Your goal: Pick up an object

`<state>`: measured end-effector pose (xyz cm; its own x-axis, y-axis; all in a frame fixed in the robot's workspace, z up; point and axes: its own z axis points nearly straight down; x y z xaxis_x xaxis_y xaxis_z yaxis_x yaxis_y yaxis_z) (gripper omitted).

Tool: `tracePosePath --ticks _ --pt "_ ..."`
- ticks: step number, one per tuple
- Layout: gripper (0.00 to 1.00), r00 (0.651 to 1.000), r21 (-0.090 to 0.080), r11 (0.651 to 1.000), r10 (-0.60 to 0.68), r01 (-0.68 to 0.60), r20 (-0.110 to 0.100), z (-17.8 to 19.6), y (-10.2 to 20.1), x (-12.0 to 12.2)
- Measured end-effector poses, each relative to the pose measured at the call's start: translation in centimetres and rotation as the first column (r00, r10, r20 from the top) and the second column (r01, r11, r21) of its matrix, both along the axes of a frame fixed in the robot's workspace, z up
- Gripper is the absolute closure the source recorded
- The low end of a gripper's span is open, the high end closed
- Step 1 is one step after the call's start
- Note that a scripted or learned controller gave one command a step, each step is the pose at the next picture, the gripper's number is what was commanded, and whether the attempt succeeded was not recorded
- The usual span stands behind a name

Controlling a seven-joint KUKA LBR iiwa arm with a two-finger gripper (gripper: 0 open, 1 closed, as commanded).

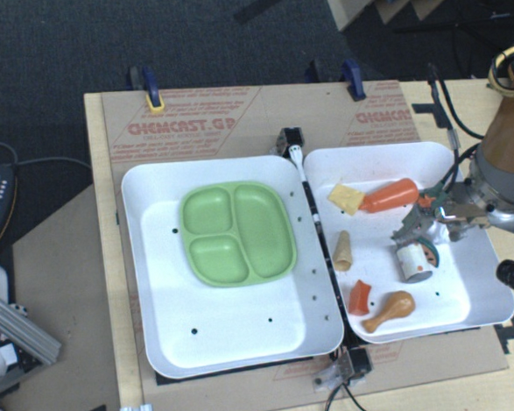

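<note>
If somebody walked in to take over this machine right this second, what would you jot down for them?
Gripper: low in the right bin, over a small grey-white can; whether it grips anything is unclear.
Right bin also holds: orange carrot, yellow wedge, tan cone, small red piece, brown drumstick.
Left bin: green divided plate.
Done: arm is down among the objects.
Left: a confirmed grasp and lift.
</note>
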<state>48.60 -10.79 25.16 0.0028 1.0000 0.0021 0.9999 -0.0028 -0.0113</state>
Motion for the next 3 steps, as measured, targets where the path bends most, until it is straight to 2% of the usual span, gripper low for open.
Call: tracePosePath --ticks 1,3 --pt "0.00 1.000 -0.002 1.000 0.003 -0.003 0.011 0.5 0.0 0.2" --pt "0.00 1.000 0.000 1.000 0.002 -0.002 0.005 -8.3 -0.5 0.4"
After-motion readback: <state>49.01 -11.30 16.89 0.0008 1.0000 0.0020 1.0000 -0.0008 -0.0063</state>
